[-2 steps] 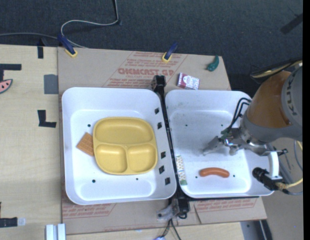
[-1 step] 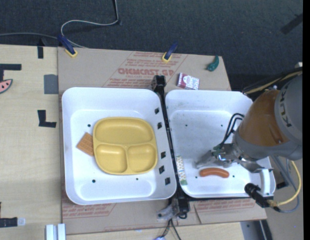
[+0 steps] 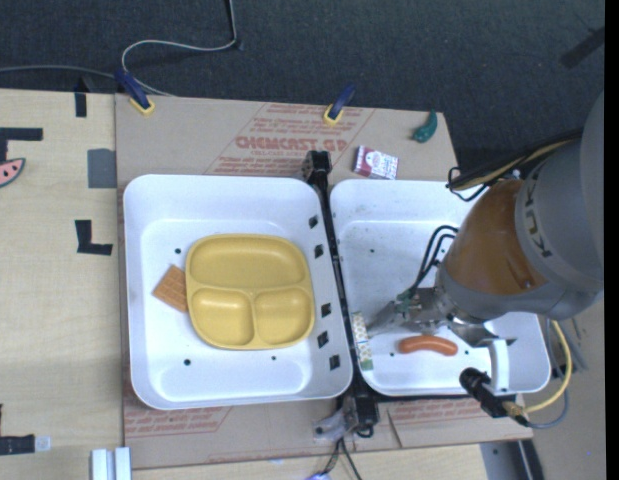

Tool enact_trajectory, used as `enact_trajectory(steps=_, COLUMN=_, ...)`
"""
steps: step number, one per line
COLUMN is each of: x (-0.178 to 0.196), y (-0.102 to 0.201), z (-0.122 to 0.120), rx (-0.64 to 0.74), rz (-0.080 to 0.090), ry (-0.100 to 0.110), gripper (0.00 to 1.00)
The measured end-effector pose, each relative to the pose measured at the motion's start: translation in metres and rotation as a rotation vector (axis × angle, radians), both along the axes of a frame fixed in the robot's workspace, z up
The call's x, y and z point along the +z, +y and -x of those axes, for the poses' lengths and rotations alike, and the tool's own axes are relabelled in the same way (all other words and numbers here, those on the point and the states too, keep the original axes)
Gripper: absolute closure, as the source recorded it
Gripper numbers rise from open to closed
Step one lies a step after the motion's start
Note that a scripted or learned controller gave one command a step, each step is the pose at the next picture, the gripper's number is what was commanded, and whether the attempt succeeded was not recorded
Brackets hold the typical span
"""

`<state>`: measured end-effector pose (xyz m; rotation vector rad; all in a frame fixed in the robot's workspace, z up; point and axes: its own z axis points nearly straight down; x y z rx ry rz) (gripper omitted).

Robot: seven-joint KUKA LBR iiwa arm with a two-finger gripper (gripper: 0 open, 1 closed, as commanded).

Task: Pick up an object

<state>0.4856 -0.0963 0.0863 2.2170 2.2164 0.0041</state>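
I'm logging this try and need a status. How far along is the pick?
Done: the arm has reached into the right bin, and its hand sits low just above the hot dog. In hand: nothing that I can see; the hot dog lies on the bin floor. Left: grasp it and lift. The yellow plate and cracker lie untouched in the left bin.
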Motion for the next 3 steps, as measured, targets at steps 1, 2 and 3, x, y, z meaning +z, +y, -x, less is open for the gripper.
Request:
enact_trajectory(steps=1, x=0.0, y=-0.024, z=-0.082, rx=0.001, rz=0.0, ry=-0.001, gripper=0.0)
enact_trajectory(steps=2, x=0.0, y=-0.028, z=-0.152, rx=0.002, rz=-0.001, ry=0.002, gripper=0.0)
enact_trajectory(steps=3, x=0.0, y=-0.022, z=-0.067, rx=0.0, rz=-0.002, ry=0.005, gripper=0.0)
